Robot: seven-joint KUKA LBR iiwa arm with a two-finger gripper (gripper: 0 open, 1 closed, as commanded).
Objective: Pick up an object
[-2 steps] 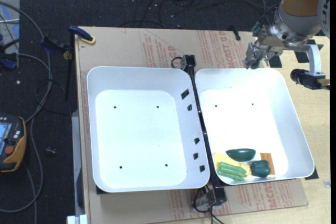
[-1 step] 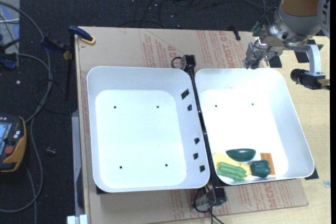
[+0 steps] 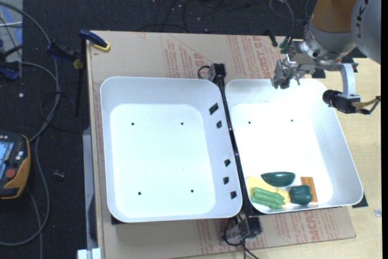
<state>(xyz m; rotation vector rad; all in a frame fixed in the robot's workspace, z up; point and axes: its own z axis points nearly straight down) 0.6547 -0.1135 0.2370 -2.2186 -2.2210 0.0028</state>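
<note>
Claw (image 3: 282,82): mine, at the right bin's (image 3: 339,148) twelve o'clock rim; finger state, cannot tell. Green objects (image 3: 280,190): six o'clock corner.

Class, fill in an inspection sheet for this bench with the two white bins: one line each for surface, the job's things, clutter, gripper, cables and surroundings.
Surface: brown board bearing the left bin and right bin side by side.
Job's things: in the right bin's near corner, a dark green dome, a light green ridged piece, a teal block, a yellow piece and an orange piece, bunched together.
Clutter: blue-and-yellow clamp at the board's far left corner.
Gripper: gripper above the right bin's far edge, away from the objects.
Cables: black cables on the dark floor.
Surroundings: orange handheld device at left.
</note>
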